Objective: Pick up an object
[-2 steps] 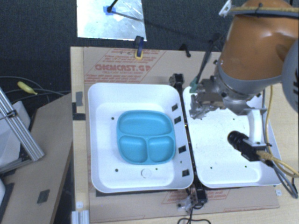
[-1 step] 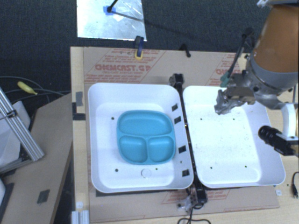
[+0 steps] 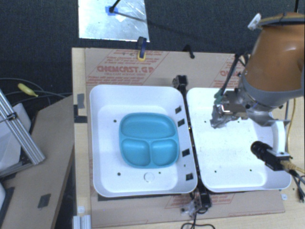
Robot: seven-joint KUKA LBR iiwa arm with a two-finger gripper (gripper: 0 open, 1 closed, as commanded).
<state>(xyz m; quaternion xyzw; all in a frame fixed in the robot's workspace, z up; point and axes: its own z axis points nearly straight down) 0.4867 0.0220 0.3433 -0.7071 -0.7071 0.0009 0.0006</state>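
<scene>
Gripper (image 3: 220,119) is blurred & partly under the arm (image 3: 279,56), whose orange band and grey wrist cover the view's upper right, cut off by the top and right edges; can't tell if the gripper is wide or narrow, and nothing can be made out in it. It hangs over the far-left part of the right bin (image 3: 228,161), near the divider, well apart from the plate (image 3: 147,140). The arm also hides that bin's far-right corner. A faint pale ring (image 3: 149,177) shows on the left bin (image 3: 107,128) floor just nearer the camera than the plate; can't say whether it's a clear obj or a mark. The plate is the task's thing: light blue, rounded-rectangle, glossy, lying flat, w/ 3 compartments, one wide one on the far side & two smaller side by side on the near side. It sits about mid-floor in the left bin, clear of the walls. Both bins are white, shallow, side by side and touching along the middle, where small black clips (image 3: 181,123) run down the shared edge. They rest on a brown surface (image 3: 124,68) w/ red lettering. Beyond it lies a shiny foil sheet (image 3: 112,11), cut off at the top; a metal frame (image 3: 19,132) is cut off at the left.
</scene>
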